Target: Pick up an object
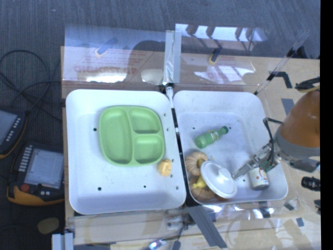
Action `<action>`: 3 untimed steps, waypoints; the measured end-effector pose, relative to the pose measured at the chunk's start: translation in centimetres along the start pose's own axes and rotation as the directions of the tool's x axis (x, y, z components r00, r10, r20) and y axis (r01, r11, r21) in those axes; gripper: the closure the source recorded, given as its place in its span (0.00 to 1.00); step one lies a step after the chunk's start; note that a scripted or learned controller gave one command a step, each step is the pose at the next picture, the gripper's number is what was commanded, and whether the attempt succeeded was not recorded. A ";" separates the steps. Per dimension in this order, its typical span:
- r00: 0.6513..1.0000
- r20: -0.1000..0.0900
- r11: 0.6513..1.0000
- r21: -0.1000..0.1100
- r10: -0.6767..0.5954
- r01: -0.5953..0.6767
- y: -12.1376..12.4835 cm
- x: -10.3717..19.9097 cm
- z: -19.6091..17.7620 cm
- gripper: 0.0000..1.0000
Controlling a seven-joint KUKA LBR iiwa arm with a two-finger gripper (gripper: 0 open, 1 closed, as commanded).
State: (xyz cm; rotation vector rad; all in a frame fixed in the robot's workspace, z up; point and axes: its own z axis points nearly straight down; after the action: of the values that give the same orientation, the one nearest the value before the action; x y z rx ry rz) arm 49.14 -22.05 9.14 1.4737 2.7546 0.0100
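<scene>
Pincer [258, 165] low in right bin [244, 108], lower right of frame; can't tell its state. Small can [258, 178] sits upright just below it, nearly touching. White lid [218, 178] lies to its left, green bottle [210, 137] farther upper-left.

Right bin contents: green bottle [211, 136] lying on its side mid-bin, white bowl [217, 178] tilted over a brown ring-shaped item [195, 162] at the front-left, yellow piece [199, 183] beside them. Small white can [258, 177] upright near the front-right corner. Left bin: green divided tray [131, 135] flat, small yellow object [165, 167] just off its front-right corner.
</scene>
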 end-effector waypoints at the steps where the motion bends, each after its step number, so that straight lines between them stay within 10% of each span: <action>1: 0.963 -0.021 0.963 0.010 0.270 -0.270 4.8 -2.2 0.3 0.00; 2: 0.922 0.000 0.922 0.008 0.388 -0.388 14.0 -2.1 0.5 0.00; 3: 0.987 0.001 0.987 0.010 0.162 -0.162 18.4 -0.4 0.5 0.00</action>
State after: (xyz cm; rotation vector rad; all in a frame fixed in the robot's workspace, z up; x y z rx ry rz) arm 64.66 -12.22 8.93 1.6953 2.6303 -0.0023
